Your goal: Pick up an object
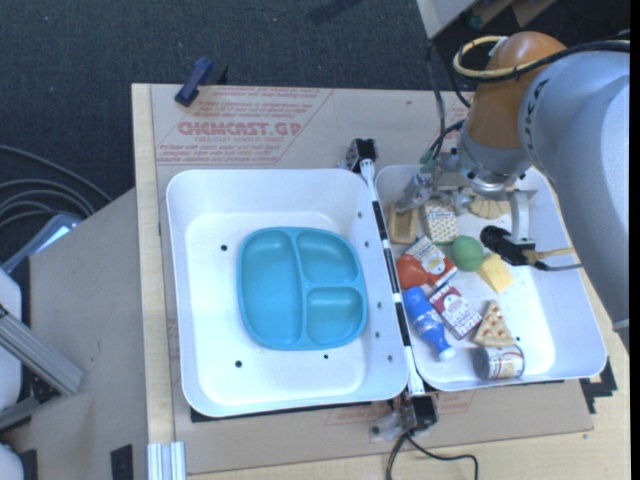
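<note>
the hand hangs low over the far end of the right bin; i cannot tell its state. just beyond it toward the near rim lie a green ball, a yellow block and a blue bottle. a blue divided plate sits in the left bin.

robot lab: bench w/ bins, loose cables (dark carpet).
</note>
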### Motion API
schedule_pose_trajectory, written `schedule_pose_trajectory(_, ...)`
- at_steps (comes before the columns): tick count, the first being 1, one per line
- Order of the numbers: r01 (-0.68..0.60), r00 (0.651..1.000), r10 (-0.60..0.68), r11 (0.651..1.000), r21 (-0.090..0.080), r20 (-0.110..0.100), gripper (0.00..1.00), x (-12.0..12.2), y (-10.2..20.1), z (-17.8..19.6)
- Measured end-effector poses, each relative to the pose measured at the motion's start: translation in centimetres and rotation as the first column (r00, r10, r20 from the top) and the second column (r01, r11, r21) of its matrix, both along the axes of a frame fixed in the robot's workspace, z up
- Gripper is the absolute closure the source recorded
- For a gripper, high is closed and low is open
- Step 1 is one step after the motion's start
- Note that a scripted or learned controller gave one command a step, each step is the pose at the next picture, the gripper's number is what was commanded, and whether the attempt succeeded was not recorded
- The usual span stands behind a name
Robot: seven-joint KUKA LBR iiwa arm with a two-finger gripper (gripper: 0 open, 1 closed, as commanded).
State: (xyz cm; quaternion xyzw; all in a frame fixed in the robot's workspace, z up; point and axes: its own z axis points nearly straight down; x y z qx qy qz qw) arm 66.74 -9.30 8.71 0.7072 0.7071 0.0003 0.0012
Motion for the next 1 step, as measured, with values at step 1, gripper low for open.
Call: schedule_pose_trajectory(1,0.0,1.0,0.0,1.0,-0.002,0.009,1.0,0.3,-0.04,1.47)
